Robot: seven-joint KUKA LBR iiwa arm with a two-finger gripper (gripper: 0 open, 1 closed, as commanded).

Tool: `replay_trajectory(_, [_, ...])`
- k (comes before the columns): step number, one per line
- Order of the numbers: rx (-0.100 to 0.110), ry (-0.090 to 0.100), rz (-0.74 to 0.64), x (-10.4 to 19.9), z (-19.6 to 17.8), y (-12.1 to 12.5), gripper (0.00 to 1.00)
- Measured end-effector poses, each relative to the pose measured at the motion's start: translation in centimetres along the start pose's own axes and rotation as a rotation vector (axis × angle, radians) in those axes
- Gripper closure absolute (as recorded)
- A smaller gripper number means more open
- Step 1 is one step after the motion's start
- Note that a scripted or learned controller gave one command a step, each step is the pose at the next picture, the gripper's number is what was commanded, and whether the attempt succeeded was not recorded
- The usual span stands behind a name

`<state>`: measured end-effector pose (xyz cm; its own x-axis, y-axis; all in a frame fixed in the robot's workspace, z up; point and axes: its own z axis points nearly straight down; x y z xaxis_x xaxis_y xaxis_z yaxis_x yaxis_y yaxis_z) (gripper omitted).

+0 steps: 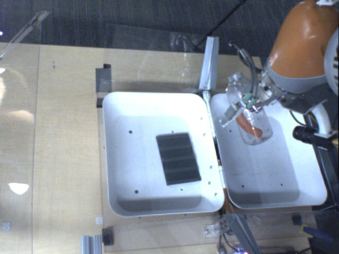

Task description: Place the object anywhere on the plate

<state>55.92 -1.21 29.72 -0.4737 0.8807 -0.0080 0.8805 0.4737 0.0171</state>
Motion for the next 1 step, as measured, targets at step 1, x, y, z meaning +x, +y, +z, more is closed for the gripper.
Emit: replay_trajectory(1, [0.011,0.009,-0.374,5.07,0.96,-0.08,1.0])
